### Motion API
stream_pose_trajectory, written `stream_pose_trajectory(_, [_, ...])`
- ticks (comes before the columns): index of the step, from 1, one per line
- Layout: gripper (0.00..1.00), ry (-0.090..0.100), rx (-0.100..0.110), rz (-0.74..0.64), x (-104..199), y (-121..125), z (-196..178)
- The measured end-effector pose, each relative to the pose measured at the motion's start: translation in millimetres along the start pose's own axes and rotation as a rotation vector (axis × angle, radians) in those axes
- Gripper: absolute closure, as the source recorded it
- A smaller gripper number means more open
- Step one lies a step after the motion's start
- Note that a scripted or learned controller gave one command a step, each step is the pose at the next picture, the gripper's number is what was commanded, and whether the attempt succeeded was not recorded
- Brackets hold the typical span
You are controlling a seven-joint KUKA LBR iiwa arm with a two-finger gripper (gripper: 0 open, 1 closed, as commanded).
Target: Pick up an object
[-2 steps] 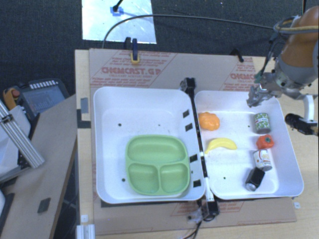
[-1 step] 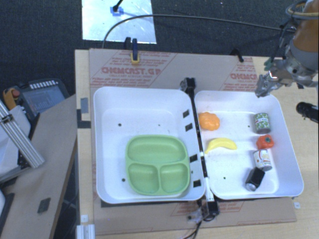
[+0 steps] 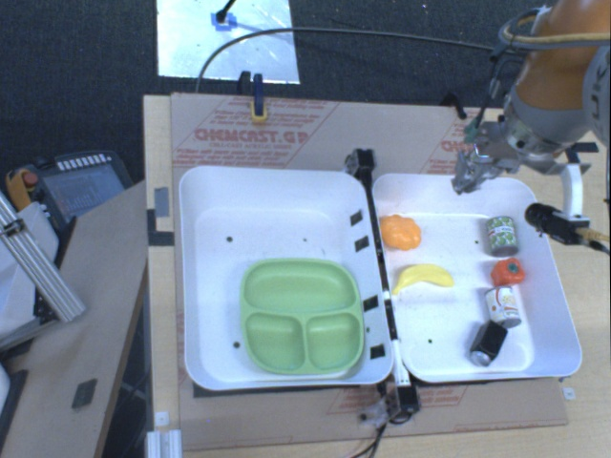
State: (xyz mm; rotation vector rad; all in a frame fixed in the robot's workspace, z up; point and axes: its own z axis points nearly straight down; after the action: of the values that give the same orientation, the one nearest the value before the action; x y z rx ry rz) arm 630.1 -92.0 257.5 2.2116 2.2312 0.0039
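The gripper (image 3: 466, 181) hangs over the right bin's (image 3: 549, 351) far edge, holding nothing visible; finger spacing cannot be told.

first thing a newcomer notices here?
Probably the green divided tray lying in the left bin. Next, the bright items in the right bin: an orange lump, a yellow banana, a red tomato. The gripper hangs over that bin's far edge.
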Motion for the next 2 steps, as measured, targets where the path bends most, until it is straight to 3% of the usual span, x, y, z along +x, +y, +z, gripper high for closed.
stream_pose_trajectory(2, [1.00, 0.001, 0.000, -0.001, 114.0, 6.5, 0.9])
